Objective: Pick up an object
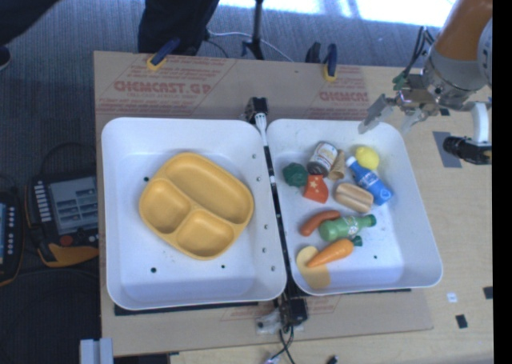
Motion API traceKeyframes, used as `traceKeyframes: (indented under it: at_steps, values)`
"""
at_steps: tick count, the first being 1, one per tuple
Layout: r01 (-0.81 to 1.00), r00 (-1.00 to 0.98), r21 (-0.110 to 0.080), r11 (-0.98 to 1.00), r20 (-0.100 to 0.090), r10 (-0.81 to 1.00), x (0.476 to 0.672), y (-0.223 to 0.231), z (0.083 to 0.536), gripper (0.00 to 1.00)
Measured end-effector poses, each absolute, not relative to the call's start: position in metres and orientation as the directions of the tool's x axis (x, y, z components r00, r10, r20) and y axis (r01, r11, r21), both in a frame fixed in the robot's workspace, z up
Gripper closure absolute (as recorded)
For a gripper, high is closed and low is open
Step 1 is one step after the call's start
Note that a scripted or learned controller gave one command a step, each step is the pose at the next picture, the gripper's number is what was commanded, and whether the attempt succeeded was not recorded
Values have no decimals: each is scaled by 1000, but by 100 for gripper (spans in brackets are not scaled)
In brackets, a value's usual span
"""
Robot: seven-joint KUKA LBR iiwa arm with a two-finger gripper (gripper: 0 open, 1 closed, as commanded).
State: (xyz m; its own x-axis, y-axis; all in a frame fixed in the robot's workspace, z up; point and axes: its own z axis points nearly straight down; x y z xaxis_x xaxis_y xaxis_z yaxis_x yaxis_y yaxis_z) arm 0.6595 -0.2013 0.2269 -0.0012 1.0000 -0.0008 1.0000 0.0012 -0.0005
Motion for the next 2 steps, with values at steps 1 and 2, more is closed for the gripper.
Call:
traceKeyframes:
  at_steps: [1,2]
  values:
    - [1000,-2,1,2,-1,1000,644,-210,109,0]
    - [1000,-6,-19,7,27,1000,671,-213,93,0]
